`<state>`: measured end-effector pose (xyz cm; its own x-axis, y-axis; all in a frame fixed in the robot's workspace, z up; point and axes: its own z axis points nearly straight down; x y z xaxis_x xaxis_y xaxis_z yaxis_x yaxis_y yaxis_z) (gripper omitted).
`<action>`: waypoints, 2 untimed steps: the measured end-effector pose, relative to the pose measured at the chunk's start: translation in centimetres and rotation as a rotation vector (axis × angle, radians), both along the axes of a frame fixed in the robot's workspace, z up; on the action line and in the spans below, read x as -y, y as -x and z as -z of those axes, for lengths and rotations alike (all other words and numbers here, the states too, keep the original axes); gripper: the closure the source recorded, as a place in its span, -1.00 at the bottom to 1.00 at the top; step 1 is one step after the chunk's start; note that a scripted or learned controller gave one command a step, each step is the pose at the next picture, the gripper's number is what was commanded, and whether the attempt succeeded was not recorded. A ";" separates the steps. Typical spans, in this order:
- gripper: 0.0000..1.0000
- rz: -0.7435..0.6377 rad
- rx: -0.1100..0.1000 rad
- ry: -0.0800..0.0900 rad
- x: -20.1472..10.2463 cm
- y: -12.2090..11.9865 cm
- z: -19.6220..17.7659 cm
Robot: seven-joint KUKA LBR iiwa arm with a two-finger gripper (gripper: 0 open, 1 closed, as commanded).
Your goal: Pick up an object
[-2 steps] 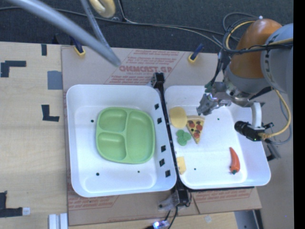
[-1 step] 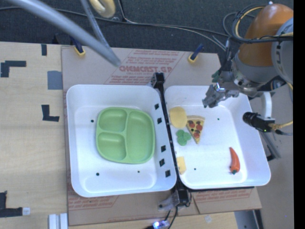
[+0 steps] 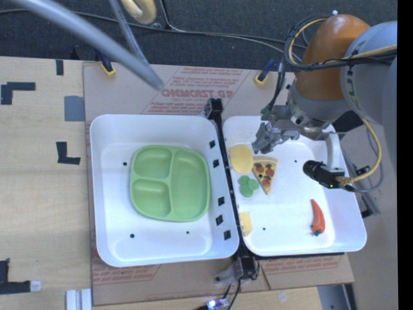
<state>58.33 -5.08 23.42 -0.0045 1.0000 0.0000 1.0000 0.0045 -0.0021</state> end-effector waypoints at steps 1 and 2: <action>1.00 -0.001 -0.001 -0.001 -5.6 0.7 1.4; 1.00 -0.002 0.002 -0.001 -10.6 1.3 0.3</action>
